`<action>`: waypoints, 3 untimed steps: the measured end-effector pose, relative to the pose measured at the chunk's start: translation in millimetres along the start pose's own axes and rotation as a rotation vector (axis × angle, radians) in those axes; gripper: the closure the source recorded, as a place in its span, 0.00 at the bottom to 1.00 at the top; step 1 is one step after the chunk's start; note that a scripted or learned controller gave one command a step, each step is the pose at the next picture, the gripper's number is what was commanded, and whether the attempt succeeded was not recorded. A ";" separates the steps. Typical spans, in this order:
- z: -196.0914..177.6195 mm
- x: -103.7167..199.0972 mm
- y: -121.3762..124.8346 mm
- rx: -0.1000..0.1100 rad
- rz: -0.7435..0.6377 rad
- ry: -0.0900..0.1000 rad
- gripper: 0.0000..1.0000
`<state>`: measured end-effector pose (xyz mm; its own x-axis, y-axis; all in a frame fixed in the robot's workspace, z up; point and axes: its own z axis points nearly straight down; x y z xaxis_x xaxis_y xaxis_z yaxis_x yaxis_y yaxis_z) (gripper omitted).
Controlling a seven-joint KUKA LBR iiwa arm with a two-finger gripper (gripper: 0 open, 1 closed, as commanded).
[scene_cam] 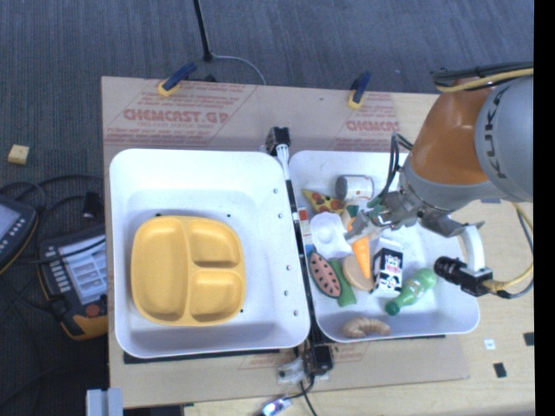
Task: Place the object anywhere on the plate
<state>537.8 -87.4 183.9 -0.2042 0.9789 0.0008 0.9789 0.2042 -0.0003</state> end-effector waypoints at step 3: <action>0.6 164.5 30.4 0.003 0.188 0.000 1.00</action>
<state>533.9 79.9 183.5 -0.0176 0.9998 0.0004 0.9998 0.0176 -0.0038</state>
